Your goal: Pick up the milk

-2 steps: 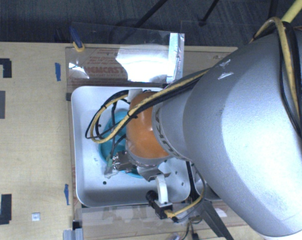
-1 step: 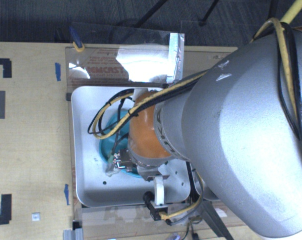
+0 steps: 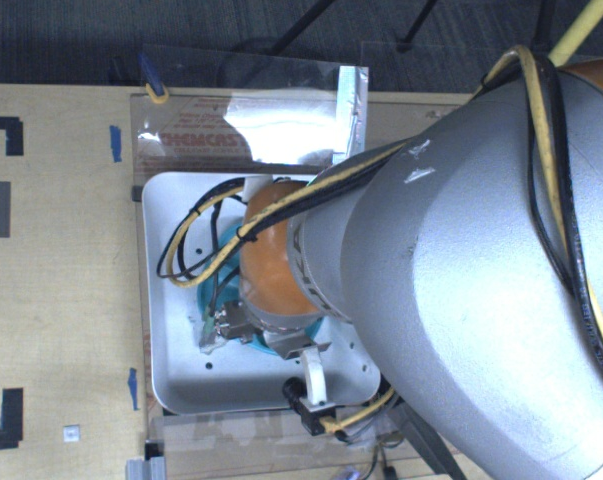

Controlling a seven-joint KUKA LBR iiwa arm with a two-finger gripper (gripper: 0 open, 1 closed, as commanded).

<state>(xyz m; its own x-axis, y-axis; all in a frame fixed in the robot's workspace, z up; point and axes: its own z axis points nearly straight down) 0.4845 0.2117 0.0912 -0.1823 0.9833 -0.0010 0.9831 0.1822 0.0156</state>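
Grey across the arm [image 3: 461, 268], with an orange band [image 3: 271, 258] above the wrist. Yellow and black along the cables [image 3: 196, 233] looping over a white bin [image 3: 166, 298]. Teal showing beneath the wrist [image 3: 221, 288]. Pale tan on the bench [image 3: 61, 298], marked with black squares [image 3: 11, 136] and bits of blue tape [image 3: 115, 143]. Clear, shiny plastic sheet [image 3: 251, 118] with faint red print.
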